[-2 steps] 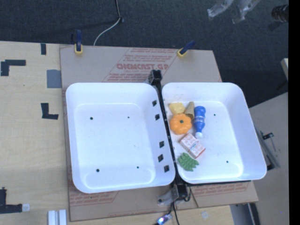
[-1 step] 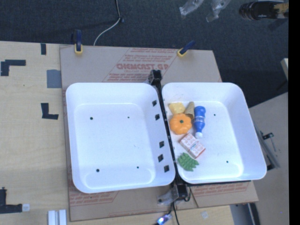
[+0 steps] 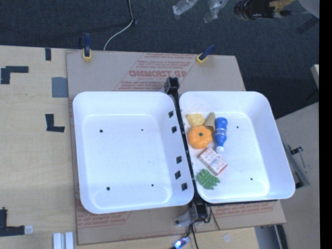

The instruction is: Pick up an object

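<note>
While the arm is raised at the top edge, about 1 o'clock from the bins, the pickable objects all lie in the right bin (image 3: pixel 259 139), clustered against its left wall. Centre of cluster: small orange pumpkin (image 3: pixel 199 137). At 12 o'clock from it, touching, a yellow chunk (image 3: pixel 195 120). At 1 o'clock, a tan cone-like piece (image 3: pixel 209 121), wedged between the yellow chunk and a blue bottle (image 3: pixel 221 133) with white cap, lying roughly along the 12–6 line, cap toward 6. At 5 o'clock from the pumpkin, a small red-and-white carton (image 3: pixel 213 161), lying flat, tilted. At 6 o'clock from the carton, near the bin's lower rim, a green leaf-shaped item (image 3: pixel 207 179).

Gripper (image 3: pixel 201 4): translucent fingers (image 3: pixel 184 5) seen blurred over dark carpet, spread apart, nothing between them. It sits well apart from the cluster, beyond the board's far edge.

Left bin (image 3: pixel 124 149): white, a few dark dots on its floor. The two bins touch along a central seam with black clips (image 3: pixel 179 160) down it.

Beneath both: a cardboard sheet (image 3: pixel 155 74) with red print, held at 12 o'clock by two clamps, one at the left corner (image 3: pixel 86 46), one at the right (image 3: pixel 206 52). A white cable (image 3: pixel 122 32) trails across the carpet toward 12 o'clock. Wooden bench (image 3: pixel 31 154) at 9 o'clock carries black tape marks.
</note>
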Robot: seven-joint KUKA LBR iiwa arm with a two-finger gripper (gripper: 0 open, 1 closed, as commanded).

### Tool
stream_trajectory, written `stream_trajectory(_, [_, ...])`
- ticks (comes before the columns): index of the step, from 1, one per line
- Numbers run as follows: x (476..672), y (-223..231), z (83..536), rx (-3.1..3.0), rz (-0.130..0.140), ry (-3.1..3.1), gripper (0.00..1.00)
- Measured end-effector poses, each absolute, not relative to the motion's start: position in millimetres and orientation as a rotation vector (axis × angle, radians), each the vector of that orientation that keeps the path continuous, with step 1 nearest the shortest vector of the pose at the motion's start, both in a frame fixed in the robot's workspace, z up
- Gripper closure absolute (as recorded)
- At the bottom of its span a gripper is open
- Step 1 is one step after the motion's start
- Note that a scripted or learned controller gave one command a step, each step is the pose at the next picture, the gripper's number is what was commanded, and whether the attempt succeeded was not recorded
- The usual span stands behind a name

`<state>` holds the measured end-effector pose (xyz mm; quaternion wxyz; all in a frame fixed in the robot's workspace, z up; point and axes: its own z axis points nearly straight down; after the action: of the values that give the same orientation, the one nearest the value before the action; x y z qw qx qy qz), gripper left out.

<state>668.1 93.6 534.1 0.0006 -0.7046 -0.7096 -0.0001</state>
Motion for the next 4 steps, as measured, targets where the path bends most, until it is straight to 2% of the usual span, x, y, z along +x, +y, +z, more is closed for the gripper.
stream_trajectory(2, [667.6, 237.7, 533.7, -2.213, 0.000, -2.229, 1.00])
stream_trajectory(3, [550.5, 198.5, 469.1, -2.214, 0.014, -2.219, 1.00])
stream_trajectory(4, [480.8, 171.5, 535.6, -2.219, -0.009, -2.226, 1.00])
